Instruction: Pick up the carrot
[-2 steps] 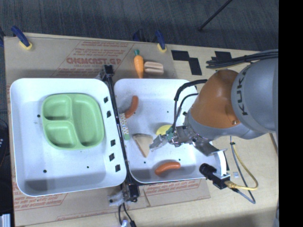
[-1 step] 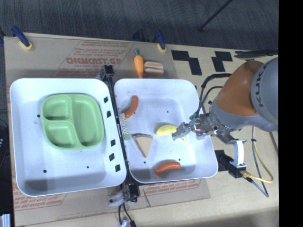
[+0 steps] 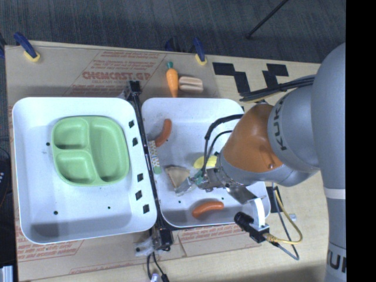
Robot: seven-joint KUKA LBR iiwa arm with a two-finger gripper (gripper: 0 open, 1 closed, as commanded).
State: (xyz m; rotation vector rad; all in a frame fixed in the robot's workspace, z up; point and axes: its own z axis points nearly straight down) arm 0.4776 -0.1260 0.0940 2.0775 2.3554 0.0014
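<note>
Grey arm w/ glossy orange band | gripper state unclear, low in right bin | tapered carrot on cardboard tabletop behind bin

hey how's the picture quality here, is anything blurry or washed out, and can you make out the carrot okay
Camera view: evenly lit, soft overall; the white right bin is slightly washed out, and a shadow sits in the left bin's lower corner. The carrot reads clearly on the bench beyond the right bin. The gripper is small and blurred, so its tip is hard to read.
</note>
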